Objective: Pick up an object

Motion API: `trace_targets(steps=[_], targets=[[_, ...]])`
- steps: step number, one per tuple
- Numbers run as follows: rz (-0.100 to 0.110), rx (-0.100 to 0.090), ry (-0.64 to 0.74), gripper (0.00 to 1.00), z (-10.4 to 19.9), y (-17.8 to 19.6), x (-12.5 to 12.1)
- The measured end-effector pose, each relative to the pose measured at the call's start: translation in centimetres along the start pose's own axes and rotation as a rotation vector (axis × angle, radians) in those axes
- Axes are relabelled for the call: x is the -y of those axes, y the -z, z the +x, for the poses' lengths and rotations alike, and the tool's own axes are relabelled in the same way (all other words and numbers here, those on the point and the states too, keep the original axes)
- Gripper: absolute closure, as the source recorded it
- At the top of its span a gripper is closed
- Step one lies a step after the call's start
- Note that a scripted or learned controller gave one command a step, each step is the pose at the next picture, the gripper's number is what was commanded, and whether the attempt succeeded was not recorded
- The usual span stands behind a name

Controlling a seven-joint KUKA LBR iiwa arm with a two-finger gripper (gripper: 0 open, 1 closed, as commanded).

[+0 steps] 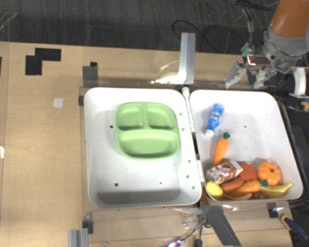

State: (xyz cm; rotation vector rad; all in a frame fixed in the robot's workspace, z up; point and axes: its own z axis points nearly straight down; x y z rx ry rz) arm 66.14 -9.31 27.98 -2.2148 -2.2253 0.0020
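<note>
From my remote station, the end effector (250,76) hangs above the right bin's (278,120) far rim, fingers spread and holding nothing. A blue bottle (214,117) and carrot (221,149) lie mid-bin; the other toy food crowds its near edge. A green divided plate (147,129) sits in the left bin (100,153). The pale wooden counter (36,153) meets dark carpet (118,14) beyond.

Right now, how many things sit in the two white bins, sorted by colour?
Green: 1, the divided plate
Blue: 1, the bottle
Orange: 2, the carrot and the small pumpkin
Yellow: 2, the banana and the lemon
Heaped pieces too jumbled to sort.
Total: 6 clear
</note>
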Motion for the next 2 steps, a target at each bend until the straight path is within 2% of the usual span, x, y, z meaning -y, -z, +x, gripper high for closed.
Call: trace_targets(steps=[1, 2], targets=[[-0.002, 0.001, 0.236, 0.00, 4.4, -9.8, 2.7], [-0.005, 0.001, 0.433, 0.00, -1.2, -13.7, 6.0]])
